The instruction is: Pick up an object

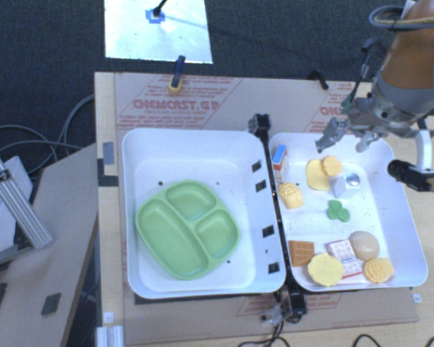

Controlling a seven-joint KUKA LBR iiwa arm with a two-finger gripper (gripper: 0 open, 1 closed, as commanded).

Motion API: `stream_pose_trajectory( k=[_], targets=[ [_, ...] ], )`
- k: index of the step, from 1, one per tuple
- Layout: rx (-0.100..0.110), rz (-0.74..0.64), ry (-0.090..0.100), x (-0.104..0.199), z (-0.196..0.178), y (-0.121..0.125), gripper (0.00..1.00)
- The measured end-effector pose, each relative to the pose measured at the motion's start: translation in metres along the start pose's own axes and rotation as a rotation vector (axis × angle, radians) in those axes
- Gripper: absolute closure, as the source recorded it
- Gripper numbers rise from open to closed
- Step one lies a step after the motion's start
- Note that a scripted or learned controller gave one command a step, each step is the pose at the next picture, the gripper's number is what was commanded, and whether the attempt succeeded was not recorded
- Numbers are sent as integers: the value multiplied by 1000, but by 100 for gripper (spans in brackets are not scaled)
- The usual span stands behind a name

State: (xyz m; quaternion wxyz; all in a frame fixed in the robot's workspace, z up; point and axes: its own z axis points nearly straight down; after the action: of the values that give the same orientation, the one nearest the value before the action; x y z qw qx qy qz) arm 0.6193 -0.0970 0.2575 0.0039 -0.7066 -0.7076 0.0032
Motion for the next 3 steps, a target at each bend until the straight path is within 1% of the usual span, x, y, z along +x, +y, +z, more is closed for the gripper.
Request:
stream_pose_trajectory(
  k=[1,2,3],
  targets=[
    [-12,-2,-1,0,-7,2,0],
    [-8,-4,0,9,50,6,0],
    [-7,0,-1,8,92,4,0]
  ],
)
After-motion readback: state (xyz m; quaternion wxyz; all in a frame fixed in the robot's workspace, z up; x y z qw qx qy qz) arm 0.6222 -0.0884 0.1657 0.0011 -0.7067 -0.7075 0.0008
